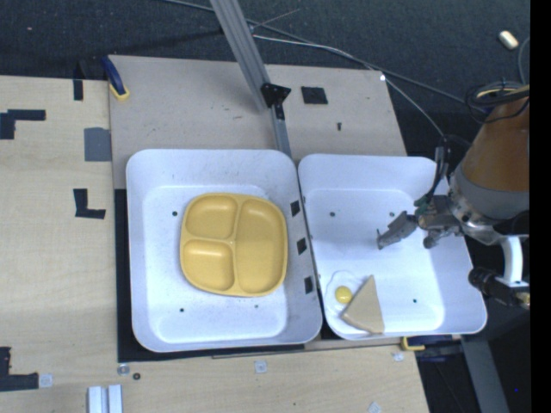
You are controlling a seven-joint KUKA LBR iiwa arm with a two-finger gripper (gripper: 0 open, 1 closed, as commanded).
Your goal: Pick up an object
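Observation:
In the right bin, near its front edge, a tan wedge-shaped piece lies beside a small white fried-egg toy with a yellow yolk. The wedge overlaps the egg's right side. My gripper hovers over the middle of that bin, up and to the right of both objects and apart from them. Its two dark fingers are spread open with nothing between them. The grey arm with its orange band reaches in from the right.
The left bin holds a yellow three-compartment plate. A grey metal bar slants down from the top to the bins' shared rim. Cables cross the dark floor behind the bench.

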